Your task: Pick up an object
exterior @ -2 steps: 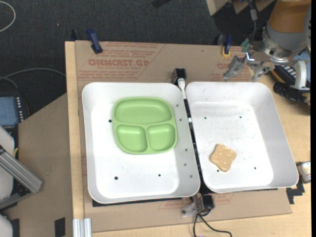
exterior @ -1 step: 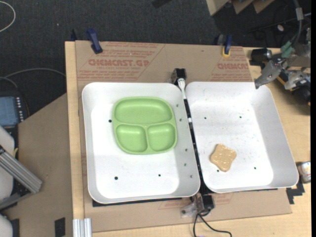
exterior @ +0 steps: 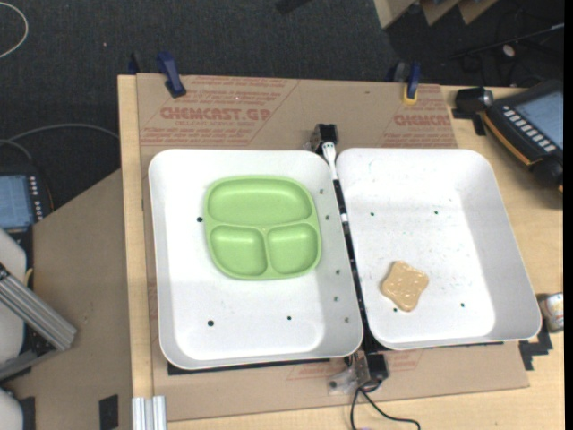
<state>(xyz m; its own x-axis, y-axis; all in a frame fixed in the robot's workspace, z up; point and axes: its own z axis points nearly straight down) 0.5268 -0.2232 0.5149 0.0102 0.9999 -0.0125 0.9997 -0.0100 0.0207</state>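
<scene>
Since both candidate objects lie undisturbed in their bins, we judge the pick not yet begun: nothing is lifted, and the whole of approach, grasp and raise is left to do. The green divided tray [exterior: 262, 227] sits flat in the left bin [exterior: 179, 330], toward its upper middle, its three compartments facing up. The tan toast-shaped piece [exterior: 404, 286] lies flat in the right bin [exterior: 466, 182], in the lower left part of that bin's floor, near the inner wall where the two bins meet but apart from it. We cannot tell the state of the tool, whether spread or pressed together, so we record no grasp. On edges: the toast piece has bare white floor on all sides, with the widest room above it and to its right, which suits an arm reaching in from the right; the shared rim on its left is the nearest obstacle, and we would expect it to matter only for a finger coming down on that side. The green tray has a broad margin of floor below it and a narrower one toward the bin's upper wall; its low raised lip looks like the only purchase for a pinch. Both bins rest on a cardboard sheet [exterior: 233, 106] clamped to the surface [exterior: 81, 240], with cables at the lower edge, outside the bins.
</scene>
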